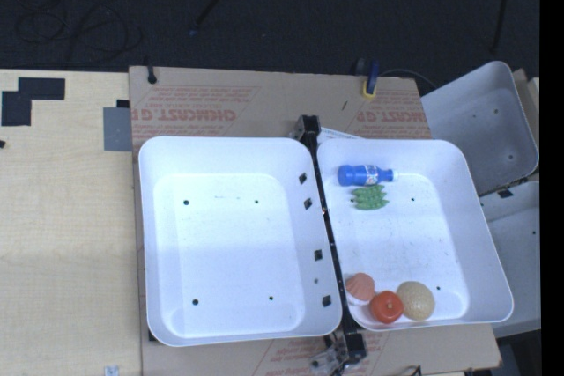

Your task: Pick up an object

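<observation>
The cardboard sheet (264,106) under the bins bears upside-down red print, seemingly "CHEMCAST". In the right bin (467,229) lie a blue bottle (363,175), green toy (370,198) and red ball (386,306).

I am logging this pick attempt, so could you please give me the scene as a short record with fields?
surface: bench with cardboard sheet under the bins
left bin: white, shallow
right bin: white, shallow, holds five items
far end of right bin: blue bottle lying on its side, green leafy item just in front of it
near end of right bin: pink item, red round item, tan round item, clustered together
divider: dark clips along the seam where the bins meet
</observation>
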### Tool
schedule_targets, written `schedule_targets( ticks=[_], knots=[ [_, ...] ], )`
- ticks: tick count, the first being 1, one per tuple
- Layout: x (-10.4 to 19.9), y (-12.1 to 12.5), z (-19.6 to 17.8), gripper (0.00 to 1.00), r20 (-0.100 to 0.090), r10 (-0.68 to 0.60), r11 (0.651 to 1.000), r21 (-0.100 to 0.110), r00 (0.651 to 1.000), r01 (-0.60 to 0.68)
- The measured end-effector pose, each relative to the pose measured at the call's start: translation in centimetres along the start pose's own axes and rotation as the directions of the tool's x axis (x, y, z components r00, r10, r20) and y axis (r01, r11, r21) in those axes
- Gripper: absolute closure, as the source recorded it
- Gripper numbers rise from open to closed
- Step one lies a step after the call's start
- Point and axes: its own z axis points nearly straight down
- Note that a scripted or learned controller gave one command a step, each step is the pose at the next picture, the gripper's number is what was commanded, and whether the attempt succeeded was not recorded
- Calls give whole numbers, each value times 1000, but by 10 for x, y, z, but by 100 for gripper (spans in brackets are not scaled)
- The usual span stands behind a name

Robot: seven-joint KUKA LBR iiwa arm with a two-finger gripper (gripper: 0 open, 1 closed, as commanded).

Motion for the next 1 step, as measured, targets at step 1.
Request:
schedule_targets(
  ticks=[1],
  knots=[
    [14, -32, 43, 100, -4, 1, 1000, 10, 1000, -1]
  ],
)
